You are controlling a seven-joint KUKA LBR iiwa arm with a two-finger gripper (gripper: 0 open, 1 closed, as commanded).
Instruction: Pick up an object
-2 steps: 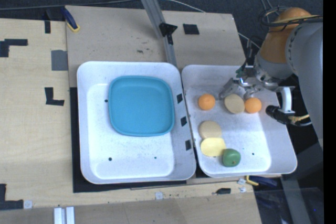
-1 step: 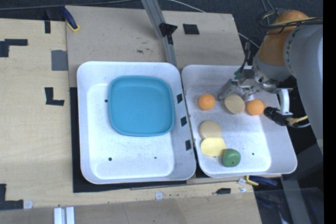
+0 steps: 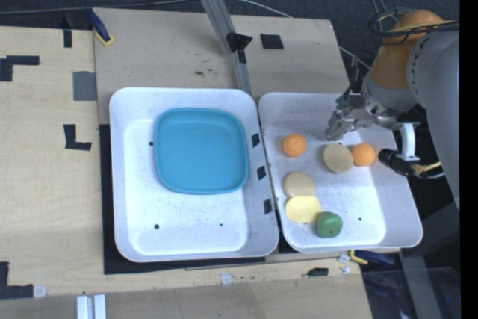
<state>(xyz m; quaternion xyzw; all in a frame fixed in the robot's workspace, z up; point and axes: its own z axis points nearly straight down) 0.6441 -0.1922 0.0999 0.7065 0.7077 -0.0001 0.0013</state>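
The right bin [image 3: 388, 231] holds several small foods. An orange ball [image 3: 293, 145] lies at its left, a tan round piece [image 3: 337, 158] in the middle and a second orange ball [image 3: 364, 155] just right of it. Lower down sit a beige piece [image 3: 299, 183], a yellow piece [image 3: 302, 208] and a green ball [image 3: 328, 224]. My gripper [image 3: 337, 129] hangs over the bin's upper middle, just above the tan piece and apart from it. Nothing shows between its tips.
The left bin [image 3: 134, 235] carries a blue square plate [image 3: 200, 150]. A grey metal post [image 3: 216, 4] slants down to the gap between the bins. Cables loop over the bench at the top right beside the arm.
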